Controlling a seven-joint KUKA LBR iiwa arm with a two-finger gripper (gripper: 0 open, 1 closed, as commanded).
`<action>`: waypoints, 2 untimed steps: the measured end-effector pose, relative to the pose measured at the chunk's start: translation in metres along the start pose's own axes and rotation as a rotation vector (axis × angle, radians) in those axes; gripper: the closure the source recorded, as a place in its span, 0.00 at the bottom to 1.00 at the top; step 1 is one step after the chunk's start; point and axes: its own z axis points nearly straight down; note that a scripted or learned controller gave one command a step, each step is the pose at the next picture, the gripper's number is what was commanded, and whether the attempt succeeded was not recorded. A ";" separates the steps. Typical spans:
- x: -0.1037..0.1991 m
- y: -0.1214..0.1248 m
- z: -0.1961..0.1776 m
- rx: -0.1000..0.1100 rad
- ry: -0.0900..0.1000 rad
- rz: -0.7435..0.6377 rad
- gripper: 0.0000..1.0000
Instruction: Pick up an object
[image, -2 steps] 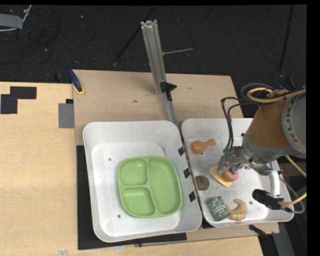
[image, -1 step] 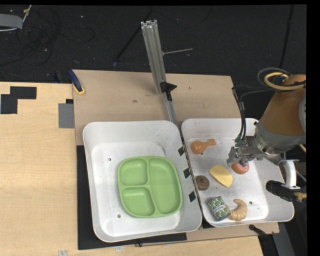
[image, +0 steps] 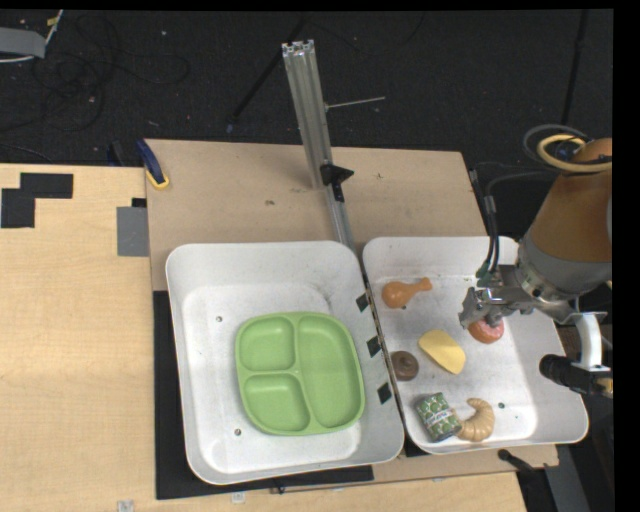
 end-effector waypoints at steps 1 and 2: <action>0.049 0.003 0.000 0.003 0.003 -0.006 1.00; 0.103 -0.004 -0.015 0.002 0.002 -0.007 1.00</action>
